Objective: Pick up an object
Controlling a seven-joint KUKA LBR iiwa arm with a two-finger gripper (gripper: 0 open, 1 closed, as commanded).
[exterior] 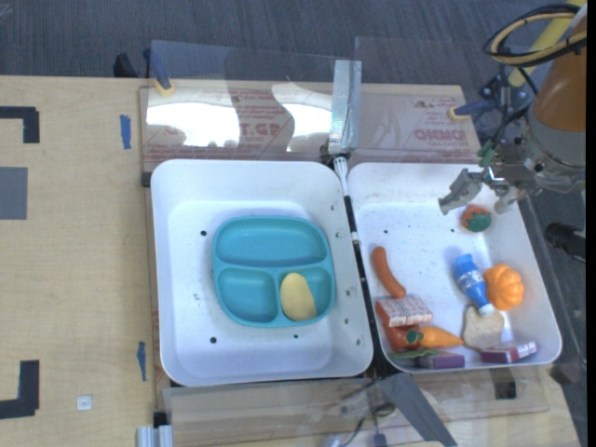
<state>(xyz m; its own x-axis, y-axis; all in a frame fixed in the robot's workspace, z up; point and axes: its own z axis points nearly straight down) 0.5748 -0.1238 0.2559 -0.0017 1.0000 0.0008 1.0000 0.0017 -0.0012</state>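
**Two bins, gripper over the right one**

Two white bins sit side by side on the bench. The left bin (177,250) holds a teal tray (270,268) with three compartments; a yellow potato (298,296) lies in its lower right compartment.

The right bin (410,212) holds the rest. A small tomato (477,218), orange-red with a green top, lies near the bin's upper right. The gripper (482,194) hangs just above it, fingers spread, with nothing between them. Whether they touch the tomato is unclear.

A sausage (388,272) lies at a slant near the bin's left wall. Below it a wafer (406,309) rests by a carrot (436,339). A blue bottle (471,282) lies beside an orange pumpkin (504,287), touching or nearly so. A bread slice (482,328) sits under the bottle's cap, and a purple piece (507,353) lies along the near rim.
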